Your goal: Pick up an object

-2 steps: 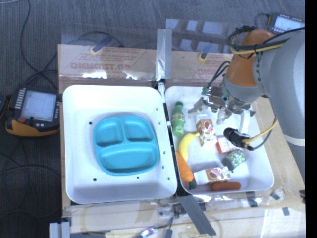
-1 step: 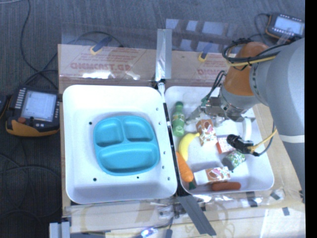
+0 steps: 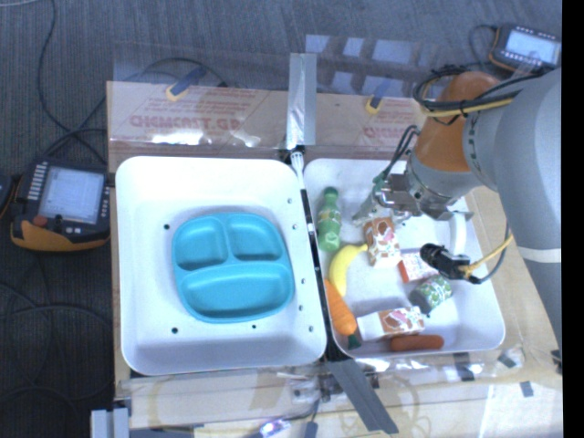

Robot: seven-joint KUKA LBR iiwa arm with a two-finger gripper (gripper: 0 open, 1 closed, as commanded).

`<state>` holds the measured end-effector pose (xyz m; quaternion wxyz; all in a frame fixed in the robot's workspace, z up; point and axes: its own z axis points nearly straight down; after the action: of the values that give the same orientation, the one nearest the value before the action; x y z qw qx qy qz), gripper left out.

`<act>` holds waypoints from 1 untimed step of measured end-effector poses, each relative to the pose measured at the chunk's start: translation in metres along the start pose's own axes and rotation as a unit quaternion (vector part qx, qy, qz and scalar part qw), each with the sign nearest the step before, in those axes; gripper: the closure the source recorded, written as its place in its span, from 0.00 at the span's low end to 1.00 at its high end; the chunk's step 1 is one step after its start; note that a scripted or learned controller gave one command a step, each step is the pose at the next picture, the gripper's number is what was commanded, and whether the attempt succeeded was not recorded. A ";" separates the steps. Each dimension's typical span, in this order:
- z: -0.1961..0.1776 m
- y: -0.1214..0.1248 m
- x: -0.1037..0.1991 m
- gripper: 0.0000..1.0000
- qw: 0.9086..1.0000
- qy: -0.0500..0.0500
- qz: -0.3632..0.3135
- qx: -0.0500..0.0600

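Observation:
My gripper (image 3: 387, 203) hangs over the back middle of the right bin (image 3: 484, 322), just above and behind a small red-and-white carton (image 3: 381, 241). Nothing can be seen held in it. To its left, a green bottle (image 3: 328, 217) lies along the bin's left wall, with a yellow banana (image 3: 342, 265) and an orange carrot (image 3: 340, 313) in front of it. A small red box (image 3: 413, 267), a green can (image 3: 432, 292), another carton (image 3: 401, 319) and a brown sausage (image 3: 416, 342) lie toward the front right.
The left bin (image 3: 137, 245) holds a blue divided tray (image 3: 233, 265). A black cable (image 3: 447, 261) loops from the wrist over the right bin. A teach pendant (image 3: 59, 203) lies on the floor at the left. Cardboard (image 3: 210, 121) lies behind the bins.

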<state>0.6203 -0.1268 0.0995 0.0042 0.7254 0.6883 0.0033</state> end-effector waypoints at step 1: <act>-0.161 0.011 -0.026 1.00 0.997 -0.002 0.075 0.006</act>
<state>0.6284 -0.1529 0.2608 0.0012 0.7747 0.6323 -0.0017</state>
